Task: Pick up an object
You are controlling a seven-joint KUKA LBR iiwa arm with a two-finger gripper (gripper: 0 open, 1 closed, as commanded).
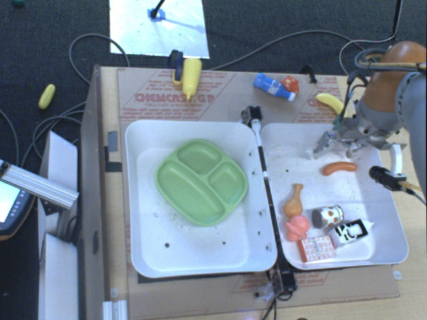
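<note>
Camera view from above, gripper [339, 144] over right bin [393, 245], jaws spread with nothing between, above sausage [339, 169], green plate [201, 182] in left bin [143, 245].

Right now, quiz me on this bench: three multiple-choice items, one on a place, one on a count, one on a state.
1. Where does the green plate lie?
A. left bin
B. right bin
C. floor

2. How many compartments does the green plate have?
A. one
B. three
C. six

3. How does the gripper stand to the sausage?
A. gripping it
B. above it, apart
C. beneath it

Answers:
1 A, it rests inside the left bin.
2 B, ridges divide it in three.
3 B, white floor shows between them.
</note>
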